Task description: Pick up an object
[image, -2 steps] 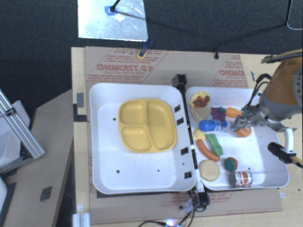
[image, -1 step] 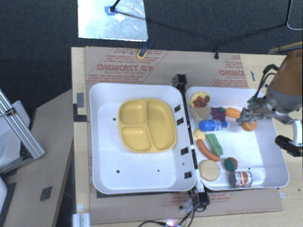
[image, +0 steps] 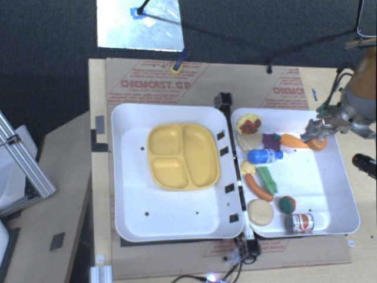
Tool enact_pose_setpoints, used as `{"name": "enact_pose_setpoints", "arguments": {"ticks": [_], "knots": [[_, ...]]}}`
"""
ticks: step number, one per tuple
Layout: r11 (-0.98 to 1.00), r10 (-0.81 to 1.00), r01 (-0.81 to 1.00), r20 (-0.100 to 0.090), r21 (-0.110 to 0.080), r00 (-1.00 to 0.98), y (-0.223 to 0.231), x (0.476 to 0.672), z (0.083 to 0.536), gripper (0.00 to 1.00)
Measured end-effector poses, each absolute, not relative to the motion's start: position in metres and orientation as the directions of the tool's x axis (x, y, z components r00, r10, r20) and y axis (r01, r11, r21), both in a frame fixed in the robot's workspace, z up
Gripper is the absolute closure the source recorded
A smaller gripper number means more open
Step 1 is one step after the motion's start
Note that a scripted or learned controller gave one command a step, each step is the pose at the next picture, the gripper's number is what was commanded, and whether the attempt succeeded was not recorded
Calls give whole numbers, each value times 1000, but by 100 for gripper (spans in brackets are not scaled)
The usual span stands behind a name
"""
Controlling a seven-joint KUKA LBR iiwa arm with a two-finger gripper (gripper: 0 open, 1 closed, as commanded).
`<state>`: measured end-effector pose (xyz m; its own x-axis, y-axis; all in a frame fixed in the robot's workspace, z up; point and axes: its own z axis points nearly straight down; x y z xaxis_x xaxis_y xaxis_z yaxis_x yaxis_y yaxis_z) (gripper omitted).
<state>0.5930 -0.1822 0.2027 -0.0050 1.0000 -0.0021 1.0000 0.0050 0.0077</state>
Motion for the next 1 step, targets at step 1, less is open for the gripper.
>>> {"name": "enact_pose_setpoints", "arguments": {"ticks": [1], "knots": [[4, 1000, 1000, -1, 5, -4, -182, 594, 226, 100]]}}
